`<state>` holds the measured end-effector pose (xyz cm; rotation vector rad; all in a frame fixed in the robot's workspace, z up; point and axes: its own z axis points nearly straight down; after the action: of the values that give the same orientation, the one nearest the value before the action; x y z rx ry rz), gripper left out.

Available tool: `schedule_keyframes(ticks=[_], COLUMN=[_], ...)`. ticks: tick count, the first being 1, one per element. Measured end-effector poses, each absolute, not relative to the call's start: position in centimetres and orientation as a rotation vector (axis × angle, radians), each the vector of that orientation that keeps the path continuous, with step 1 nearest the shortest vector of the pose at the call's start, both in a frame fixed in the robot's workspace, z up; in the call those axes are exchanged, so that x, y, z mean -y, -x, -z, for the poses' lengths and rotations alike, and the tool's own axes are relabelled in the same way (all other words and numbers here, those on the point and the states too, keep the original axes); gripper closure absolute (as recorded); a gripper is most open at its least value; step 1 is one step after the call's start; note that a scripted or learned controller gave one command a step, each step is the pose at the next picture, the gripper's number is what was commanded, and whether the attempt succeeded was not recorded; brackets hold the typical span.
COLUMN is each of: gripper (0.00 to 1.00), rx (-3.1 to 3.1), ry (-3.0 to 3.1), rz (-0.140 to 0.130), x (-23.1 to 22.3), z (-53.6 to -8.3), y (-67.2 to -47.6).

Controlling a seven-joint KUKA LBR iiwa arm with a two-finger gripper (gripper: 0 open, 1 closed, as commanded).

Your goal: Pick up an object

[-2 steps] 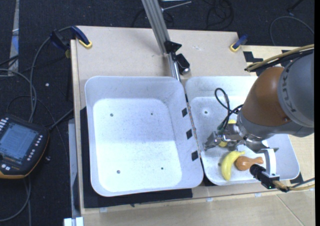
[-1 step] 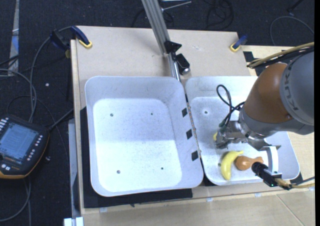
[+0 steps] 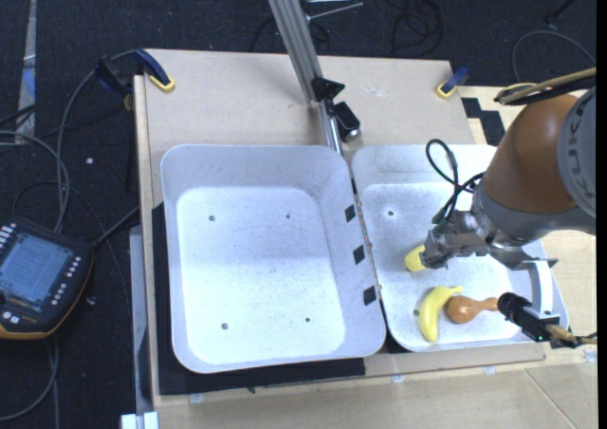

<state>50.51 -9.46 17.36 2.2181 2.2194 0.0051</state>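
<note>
Arm reaching down into the right bin beside a small yellow object.

The arm (image 3: pixel 545 166) leans over the right bin (image 3: pixel 398 180), the left bin (image 3: pixel 256 256) beside it. Nearer lie a banana (image 3: pixel 431 310) and a brown wooden piece (image 3: pixel 467 307), touching. The gripper (image 3: pixel 438 251) sits against the small yellow object (image 3: pixel 414 259); its grip cannot be told.

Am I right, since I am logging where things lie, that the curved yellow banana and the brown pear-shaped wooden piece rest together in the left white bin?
Not quite: the bin is wrong. The camera view shows the curved yellow banana and the brown pear-shaped wooden piece resting together in the right white bin, near its front edge, not in the left white bin.
</note>
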Motion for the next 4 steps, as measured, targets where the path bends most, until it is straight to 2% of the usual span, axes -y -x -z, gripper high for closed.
schedule_keyframes(ticks=[2,3,4], gripper=[1.0,1.0,1.0], rx=[-2.22,-2.227,-2.226], ry=[-2.218,-2.218,-2.216], rz=[-0.005,0.001,0.001], x=[8.5,4.4,-0.7], z=[-28.2,-26.4,-26.3], y=[-50.8,-52.8,-55.6])
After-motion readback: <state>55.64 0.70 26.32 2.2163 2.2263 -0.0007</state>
